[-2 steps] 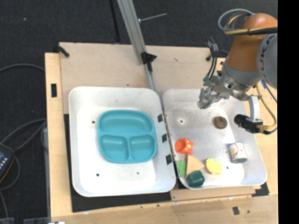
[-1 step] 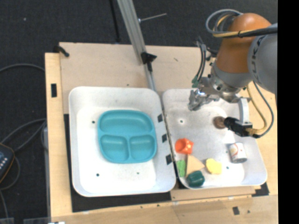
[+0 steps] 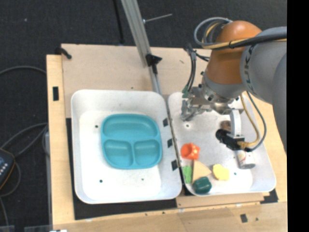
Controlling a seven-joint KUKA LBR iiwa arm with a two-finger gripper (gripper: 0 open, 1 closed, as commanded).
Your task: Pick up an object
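We see the toys, orange piece, yellow piece and green piece, lying loose at the lower right of the frame in the right bin. The gripper hangs above them, nothing lifted; we cannot tell its state.

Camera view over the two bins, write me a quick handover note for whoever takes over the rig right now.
Gripper: hovering low over the upper left part of the right bin, nothing seen between its fingers.
Things: orange piece, pale wedge, yellow piece and green piece cluster near the right bin's front left corner. Left bin holds a teal divided tray.
Done: nothing picked yet.
Left: move toward the cluster, grasp one piece, lift.
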